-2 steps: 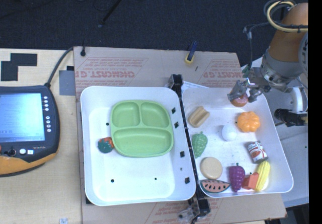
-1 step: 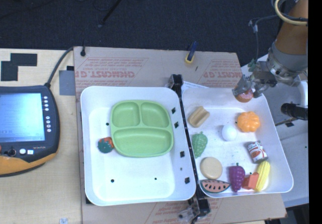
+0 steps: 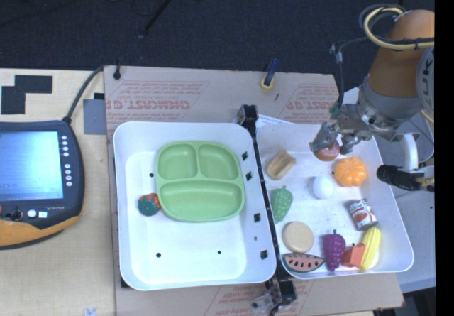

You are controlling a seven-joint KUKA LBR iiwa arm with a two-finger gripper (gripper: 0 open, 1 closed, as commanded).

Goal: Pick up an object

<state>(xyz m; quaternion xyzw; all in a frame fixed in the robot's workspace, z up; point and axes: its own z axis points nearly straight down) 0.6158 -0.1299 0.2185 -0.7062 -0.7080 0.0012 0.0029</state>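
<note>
My gripper (image 3: 333,143) hangs over the far part of the right bin (image 3: 397,236). A small red round object (image 3: 328,153) sits between its fingertips, just left of an orange fruit (image 3: 350,172) and above a white egg (image 3: 323,187). The fingers look shut on the red object, and I cannot tell whether it is off the bin floor. Also in this bin are a tan bread block (image 3: 279,164), a green bunch (image 3: 281,202), a small can (image 3: 362,214), a round biscuit (image 3: 298,236), purple grapes (image 3: 333,246), a corn cob (image 3: 369,247) and a watermelon slice (image 3: 303,262).
The left bin (image 3: 142,251) holds a green divided plate (image 3: 200,181) with a red-and-green strawberry toy (image 3: 148,204) at its left edge. A teach pendant (image 3: 35,172) lies on the bench at far left. The black divider (image 3: 257,187) separates the bins.
</note>
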